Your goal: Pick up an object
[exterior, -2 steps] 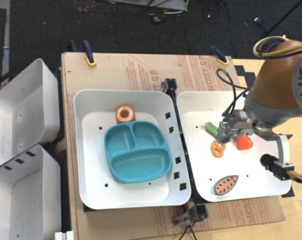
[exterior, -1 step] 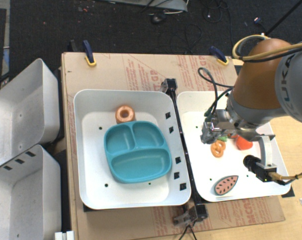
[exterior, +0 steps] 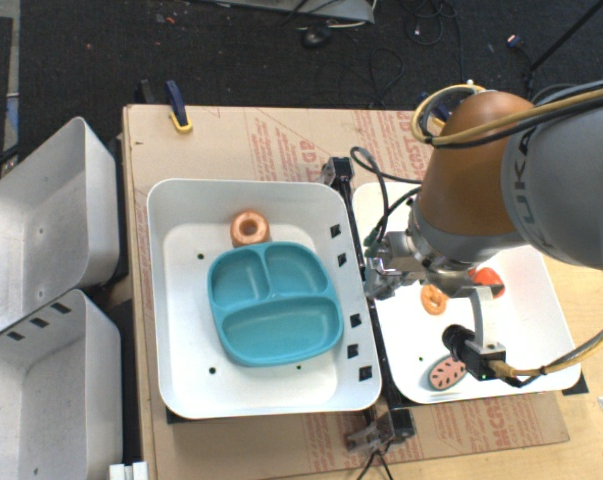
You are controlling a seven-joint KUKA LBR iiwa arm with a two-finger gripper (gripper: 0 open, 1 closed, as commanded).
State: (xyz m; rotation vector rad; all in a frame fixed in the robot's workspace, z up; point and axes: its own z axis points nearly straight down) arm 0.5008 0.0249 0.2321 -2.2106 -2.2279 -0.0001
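Orange pretzel-shaped toy [exterior: 433,299]: right white bin [exterior: 551,308], centre, reachable | pincer [exterior: 401,268]: at its 10 o'clock, closure cannot be told | grasp pending

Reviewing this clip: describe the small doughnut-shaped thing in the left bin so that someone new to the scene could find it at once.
Start at the left white bin, the one holding a big teal divided plate. Just above the plate's top edge, toward the bin's far wall, lies a small tan ring with a hole in its middle. It is the only other item in that bin, far smaller than the plate and light brown rather than teal.
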